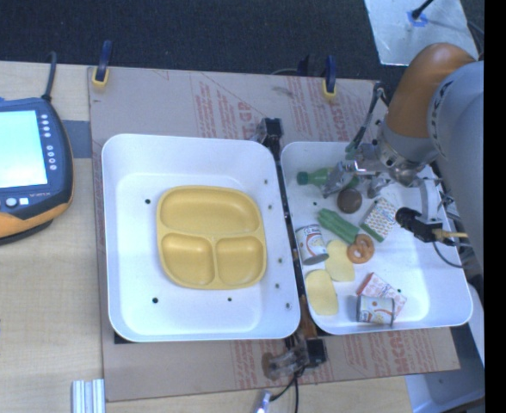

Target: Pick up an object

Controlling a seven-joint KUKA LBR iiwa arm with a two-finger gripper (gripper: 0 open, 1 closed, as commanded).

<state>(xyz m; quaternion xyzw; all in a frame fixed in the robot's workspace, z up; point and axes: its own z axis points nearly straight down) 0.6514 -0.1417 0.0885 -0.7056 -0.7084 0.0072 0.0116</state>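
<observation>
My gripper (349,175) hangs over the back part of the right bin (442,312), under the grey arm with its orange band (434,67). Just below it lies a small brown round object (349,201), and a green bottle (311,177) lies at its left. Further forward in the same bin are a green cucumber-like piece (337,226), a checkered packet (379,218), a small can (309,242), a donut (360,249), two pale yellow pieces (323,292) and a small carton (379,300). Nothing is visibly held.
The left bin (124,308) holds a yellow divided plate (210,235). A teach pendant (16,166) lies on the bench at far left. Black cable parts (418,224) from the arm hang over the right bin's right side. Clamps (329,74) stand at the back edge.
</observation>
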